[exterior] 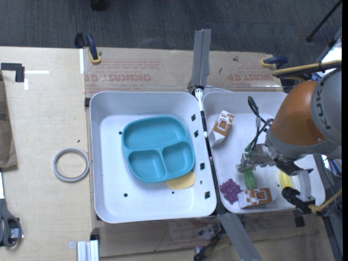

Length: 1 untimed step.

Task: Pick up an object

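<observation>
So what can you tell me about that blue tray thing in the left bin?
The blue tray is a light turquoise divided plate that looks like plastic, with rounded corners and three compartments: one long and two smaller. It lies flat and slightly turned on the floor of the left bin. Its compartments hold nothing. A pale yellow flat piece pokes out from under its lower right corner.

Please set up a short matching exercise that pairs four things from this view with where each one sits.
Things:
1. blue divided plate
2. purple grape bunch
3. tape ring
4. upright white and orange carton

Places:
A. on the wooden bench, left of both bins
B. near the front edge of the right bin
C. in the left bin
D. in the right bin, close to the divider between the bins

Pairs: 1-C, 2-B, 3-A, 4-D
</observation>
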Motion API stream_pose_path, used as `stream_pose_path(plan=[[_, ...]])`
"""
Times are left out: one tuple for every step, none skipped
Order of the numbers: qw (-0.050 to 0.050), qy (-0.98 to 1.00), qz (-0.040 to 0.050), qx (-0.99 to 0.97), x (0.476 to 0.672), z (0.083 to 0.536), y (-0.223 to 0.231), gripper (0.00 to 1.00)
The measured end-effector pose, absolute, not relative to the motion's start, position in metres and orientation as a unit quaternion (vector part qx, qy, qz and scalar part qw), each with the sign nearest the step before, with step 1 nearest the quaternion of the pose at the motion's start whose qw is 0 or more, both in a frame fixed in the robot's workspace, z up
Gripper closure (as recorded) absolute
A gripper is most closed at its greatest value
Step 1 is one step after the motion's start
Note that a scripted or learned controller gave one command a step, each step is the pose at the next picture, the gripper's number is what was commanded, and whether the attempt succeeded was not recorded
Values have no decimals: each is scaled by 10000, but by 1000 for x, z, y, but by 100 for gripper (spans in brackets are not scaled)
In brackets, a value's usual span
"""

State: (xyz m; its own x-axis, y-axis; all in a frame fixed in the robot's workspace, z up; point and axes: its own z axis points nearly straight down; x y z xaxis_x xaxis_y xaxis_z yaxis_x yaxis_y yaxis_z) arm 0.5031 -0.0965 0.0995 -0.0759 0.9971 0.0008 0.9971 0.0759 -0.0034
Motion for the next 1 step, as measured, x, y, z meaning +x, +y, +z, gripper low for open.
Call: stream_pose_path(plan=[[1,-6633,15,-7483,581,191,-85,100]])
